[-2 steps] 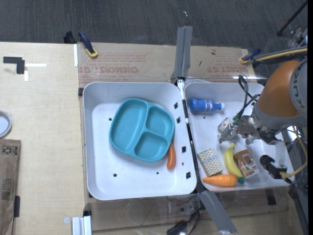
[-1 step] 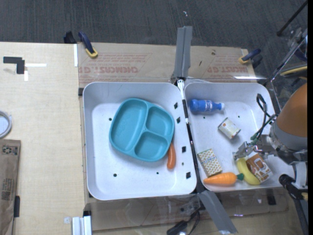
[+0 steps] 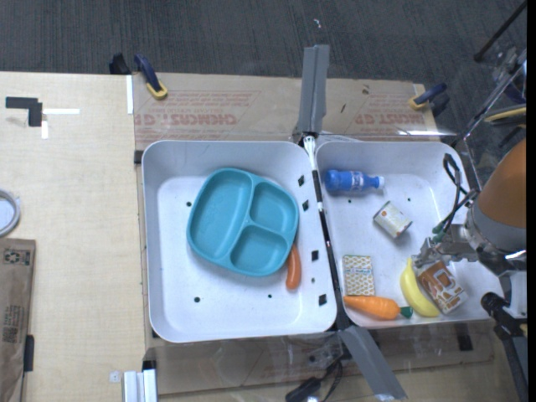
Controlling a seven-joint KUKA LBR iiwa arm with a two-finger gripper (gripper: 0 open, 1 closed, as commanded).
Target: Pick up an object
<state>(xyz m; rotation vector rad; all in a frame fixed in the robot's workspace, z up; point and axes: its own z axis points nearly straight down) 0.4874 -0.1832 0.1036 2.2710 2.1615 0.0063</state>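
light: bright, even; shadows: soft; focus: slightly soft; glare: mild

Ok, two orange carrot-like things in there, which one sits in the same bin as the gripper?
The larger carrot with the green end, in the right bin beside the banana. The smaller one lies in the left bin.

One fixed camera looks down at a slant on the bench (image 3: 75,224), taking in both bins (image 3: 159,249) whole.

We count two white bins (image 3: 159,224) on the desk (image 3: 67,182) — the left one (image 3: 167,308) has one teal divided plate (image 3: 243,222) and one sausage (image 3: 293,270). The right one (image 3: 419,182) has one blue bottle (image 3: 352,181), one carrot (image 3: 373,307), one banana (image 3: 414,292) — plus three small cartons (image 3: 392,219).
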